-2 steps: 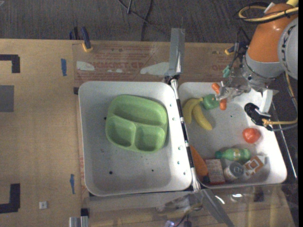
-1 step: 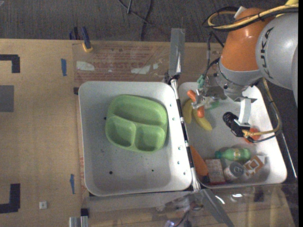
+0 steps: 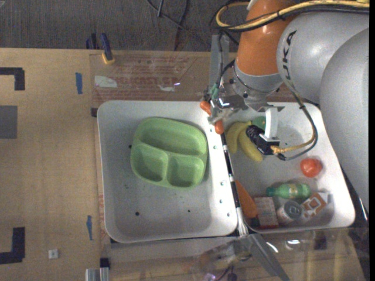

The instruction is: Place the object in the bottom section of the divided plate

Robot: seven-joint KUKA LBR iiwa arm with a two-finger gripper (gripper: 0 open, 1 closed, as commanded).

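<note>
Where bench (image 3: pixel 53 174) (tan) bears bins, plate (image 3: pixel 169 151) sits left.

The light tan wooden desk (image 3: pixel 53 174) carries two shallow white rectangular plastic bins set side by side with their inner rims touching: the left bin (image 3: pixel 117 215) and the right bin (image 3: pixel 343 209). Directly on the desk surface there are also black angular corner markings (image 3: pixel 14 78) near the left edge, short strips of blue tape (image 3: pixel 78 82), and a clear, glossy plastic sheet (image 3: pixel 146 75) just beyond the far rim of the left bin.
</note>
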